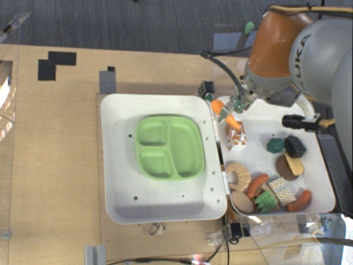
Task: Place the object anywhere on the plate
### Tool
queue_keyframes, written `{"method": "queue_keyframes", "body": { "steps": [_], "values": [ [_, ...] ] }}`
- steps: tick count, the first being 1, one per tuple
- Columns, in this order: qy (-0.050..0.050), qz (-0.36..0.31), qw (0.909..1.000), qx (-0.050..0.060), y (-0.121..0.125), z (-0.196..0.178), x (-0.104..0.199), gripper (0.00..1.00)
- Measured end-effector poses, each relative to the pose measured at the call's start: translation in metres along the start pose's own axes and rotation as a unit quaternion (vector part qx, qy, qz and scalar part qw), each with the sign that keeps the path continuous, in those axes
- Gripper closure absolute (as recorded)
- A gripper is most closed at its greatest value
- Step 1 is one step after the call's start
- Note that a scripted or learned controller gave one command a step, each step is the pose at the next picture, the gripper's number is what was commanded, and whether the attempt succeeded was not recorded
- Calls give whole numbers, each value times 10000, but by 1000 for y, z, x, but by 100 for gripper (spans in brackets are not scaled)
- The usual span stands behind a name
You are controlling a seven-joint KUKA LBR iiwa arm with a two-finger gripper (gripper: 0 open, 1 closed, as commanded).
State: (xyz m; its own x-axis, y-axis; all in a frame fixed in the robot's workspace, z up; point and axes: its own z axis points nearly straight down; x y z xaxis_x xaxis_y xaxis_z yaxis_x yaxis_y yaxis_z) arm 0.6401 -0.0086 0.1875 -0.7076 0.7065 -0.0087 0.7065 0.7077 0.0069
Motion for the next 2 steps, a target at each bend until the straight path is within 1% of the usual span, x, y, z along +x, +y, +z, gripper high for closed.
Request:
{"method": "queue_keyframes", "body": {
  "steps": [1, 2],
  "values": [
    [0, 0, 10000, -1, 0, 0, 0, 0],
    [16, -371, 9993, 0, 19, 1, 33, 0]
  ]
}}
